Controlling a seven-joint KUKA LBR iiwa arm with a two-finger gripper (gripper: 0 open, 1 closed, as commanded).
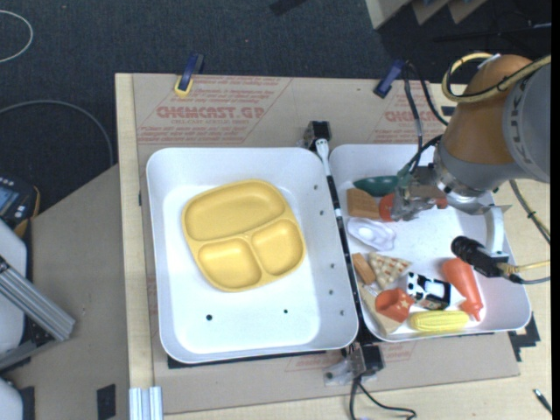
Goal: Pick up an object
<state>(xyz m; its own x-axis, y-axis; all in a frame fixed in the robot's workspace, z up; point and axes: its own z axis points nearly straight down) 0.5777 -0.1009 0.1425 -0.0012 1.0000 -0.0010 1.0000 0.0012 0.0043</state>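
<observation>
Two white bins sit side by side on the bench. The left bin (171, 234) holds one thing: a yellow plate (242, 233) with three sections. The plate lies flat, a bit above the middle of that bin, and nothing is on it.

The right bin (516, 297) holds lots of small toy foods. The carrot (464, 285), orange and long, lies near the right side of this bin. Just left of the carrot is a little black and white toy (428, 290). Below the carrot, close to the bin's front edge, lies a yellow corn cob (439, 321). Left of the corn is a red piece (393, 304) that looks like a tomato or pepper. Above the red piece is a pizza slice (388, 268), and a small tan bread piece (363, 269) lies just beside it on the left. Farther up from the carrot and to its left is a clear plastic thing (371, 232). Above that lies a brown block (361, 203), and a dark green thing (378, 184) is at the top.

The gripper (404, 203) is low over the top part of the right bin, well up and left of the carrot, just beside the brown block and a small orange piece (388, 206). I cannot tell how the gripper is set, or if it has anything.
</observation>
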